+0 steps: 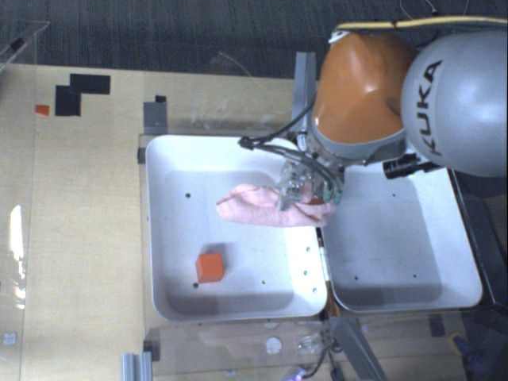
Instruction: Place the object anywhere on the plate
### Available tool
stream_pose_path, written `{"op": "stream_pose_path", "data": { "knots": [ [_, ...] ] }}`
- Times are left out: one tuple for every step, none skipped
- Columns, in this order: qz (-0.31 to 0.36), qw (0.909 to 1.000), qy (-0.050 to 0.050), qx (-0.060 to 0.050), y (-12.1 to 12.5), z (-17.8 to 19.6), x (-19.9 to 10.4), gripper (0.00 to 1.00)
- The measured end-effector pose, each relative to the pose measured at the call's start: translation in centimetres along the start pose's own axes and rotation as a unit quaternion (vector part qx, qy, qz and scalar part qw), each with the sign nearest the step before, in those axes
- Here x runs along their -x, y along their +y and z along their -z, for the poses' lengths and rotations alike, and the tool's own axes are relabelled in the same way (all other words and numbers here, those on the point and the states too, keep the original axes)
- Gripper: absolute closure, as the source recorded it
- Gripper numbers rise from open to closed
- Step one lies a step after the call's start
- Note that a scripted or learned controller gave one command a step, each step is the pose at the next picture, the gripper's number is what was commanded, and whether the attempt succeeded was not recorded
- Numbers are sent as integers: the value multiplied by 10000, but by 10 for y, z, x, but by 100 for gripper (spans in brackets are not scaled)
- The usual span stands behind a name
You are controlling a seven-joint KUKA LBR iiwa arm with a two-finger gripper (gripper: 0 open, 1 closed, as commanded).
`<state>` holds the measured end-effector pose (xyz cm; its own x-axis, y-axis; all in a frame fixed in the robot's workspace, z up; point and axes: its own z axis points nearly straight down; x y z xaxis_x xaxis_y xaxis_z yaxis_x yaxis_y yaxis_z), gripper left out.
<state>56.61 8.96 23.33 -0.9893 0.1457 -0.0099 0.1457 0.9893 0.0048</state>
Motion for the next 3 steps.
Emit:
{"op": "stream_pose_path", "data": {
  "knots": [
    [720, 9974, 11, 2, 53, -12, -12, 100],
    [742, 9972, 15, 5, 100, -9, -35, 100],
    [742, 9972, 14, 5, 100, -9, -34, 0]
  ]
}}
